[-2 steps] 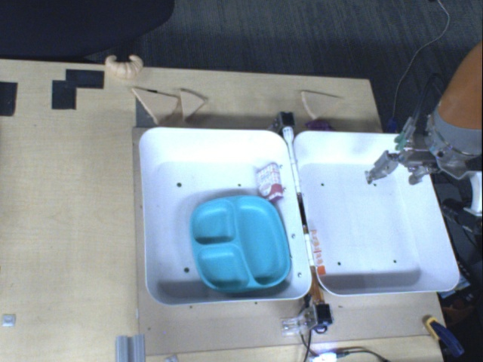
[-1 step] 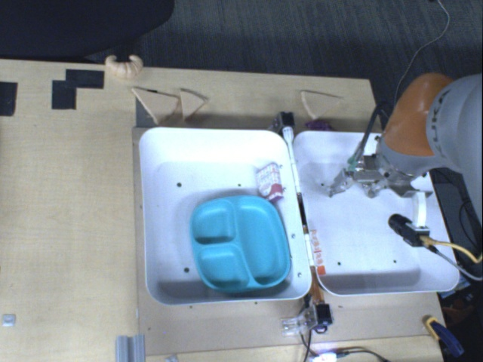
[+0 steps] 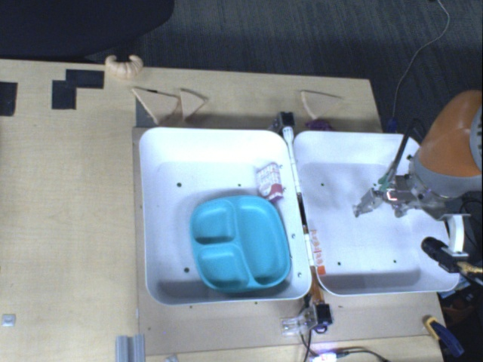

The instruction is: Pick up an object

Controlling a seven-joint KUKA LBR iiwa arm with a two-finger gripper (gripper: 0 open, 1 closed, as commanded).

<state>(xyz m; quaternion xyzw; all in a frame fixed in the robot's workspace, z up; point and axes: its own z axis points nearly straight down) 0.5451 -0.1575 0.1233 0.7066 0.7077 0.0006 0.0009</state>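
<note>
Gripper (image 3: 375,200) sits over the right bin (image 3: 339,236), right of centre, arm (image 3: 453,153) coming in from the right edge. Can't tell from this angle how its hand is set, and nothing is visibly held. Candidates are all in the left bin (image 3: 170,194): blue divided tray (image 3: 240,241) lying flat in the lower middle, long axis roughly left-right, slightly skewed, single large compartment on the right side. Small red-white packet (image 3: 269,180) just above the tray's upper right corner, near the divider, long axis roughly up-down
</note>
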